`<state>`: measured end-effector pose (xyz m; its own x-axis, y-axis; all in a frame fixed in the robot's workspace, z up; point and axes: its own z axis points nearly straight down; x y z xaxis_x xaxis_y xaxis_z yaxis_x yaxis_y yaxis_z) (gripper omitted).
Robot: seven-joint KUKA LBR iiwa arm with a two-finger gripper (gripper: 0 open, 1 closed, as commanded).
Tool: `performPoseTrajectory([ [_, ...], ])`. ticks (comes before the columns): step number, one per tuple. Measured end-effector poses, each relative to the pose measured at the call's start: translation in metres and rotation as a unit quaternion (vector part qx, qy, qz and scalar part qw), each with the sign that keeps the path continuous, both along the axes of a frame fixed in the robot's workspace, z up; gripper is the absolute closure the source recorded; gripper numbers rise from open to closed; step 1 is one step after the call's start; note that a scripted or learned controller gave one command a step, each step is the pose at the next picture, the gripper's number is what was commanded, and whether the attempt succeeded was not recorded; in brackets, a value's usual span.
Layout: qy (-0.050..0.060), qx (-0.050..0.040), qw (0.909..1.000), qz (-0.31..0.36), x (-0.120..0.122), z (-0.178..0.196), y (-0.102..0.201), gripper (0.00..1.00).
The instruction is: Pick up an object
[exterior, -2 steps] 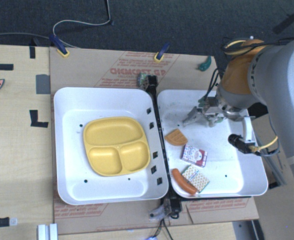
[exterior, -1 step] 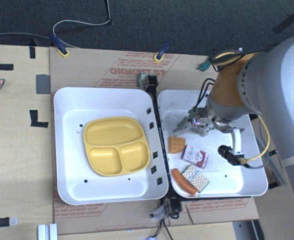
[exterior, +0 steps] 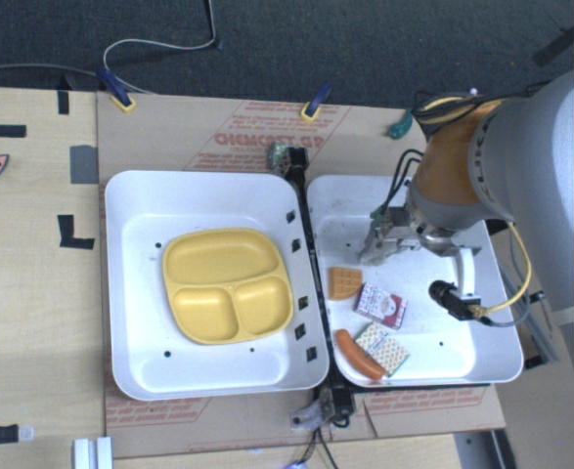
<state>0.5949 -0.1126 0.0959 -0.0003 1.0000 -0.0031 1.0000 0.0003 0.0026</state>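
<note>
The right bin [exterior: 482, 355] holds several small items. A tan waffle square [exterior: 344, 282] lies near its left wall, with a red and white packet [exterior: 380, 305] just right of it. Toward the front, an orange-red hot dog [exterior: 358, 355] rests against a pale checkered packet [exterior: 382, 347]. My gripper [exterior: 376, 245] hangs low over the back half of this bin, a little behind and right of the waffle. Nothing shows in its grasp.
In the left bin [exterior: 130, 291] a yellow divided plate [exterior: 230, 284] takes up the middle. The grey arm and its orange band [exterior: 453, 169] lean over the right bin's back right corner. A black cable with a connector [exterior: 453, 299] dangles above the bin's right side.
</note>
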Motion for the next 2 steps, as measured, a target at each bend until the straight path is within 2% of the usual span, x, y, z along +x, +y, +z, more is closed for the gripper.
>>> performPoseTrajectory([
  [1,0.0,0.0001,1.0,0.0,-0.0001,-0.0002,0.0,0.0],
  [2,0.001,0.0005,1.0,0.0,-0.0004,0.009,0.0005,1.0],
])
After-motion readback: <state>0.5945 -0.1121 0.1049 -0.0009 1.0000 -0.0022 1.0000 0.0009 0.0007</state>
